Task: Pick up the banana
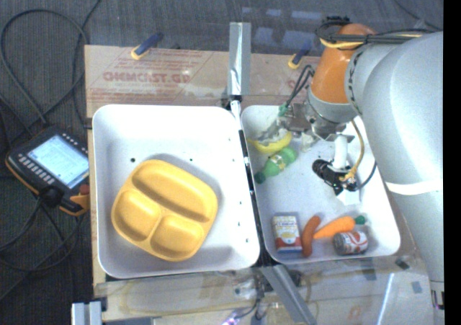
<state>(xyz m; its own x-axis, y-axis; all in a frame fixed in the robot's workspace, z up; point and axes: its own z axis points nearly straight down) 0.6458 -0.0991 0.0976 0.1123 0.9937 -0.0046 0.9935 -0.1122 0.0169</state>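
Observation:
The yellow banana (269,145) lies in the far left corner of the right bin (374,205), curved along its left wall. My gripper (289,125) is directly above and just right of the banana's far end, low over the bin and apparently touching it. The wrist with its orange band (333,80) rises behind the gripper. Part of the banana is hidden under the gripper.
A green bottle (276,164) lies right against the banana's near side. A small carton (287,233), a sausage (310,234), a carrot (336,227) and a can (351,243) sit along the right bin's near edge. The left bin (108,129) holds a yellow divided tray (166,208).

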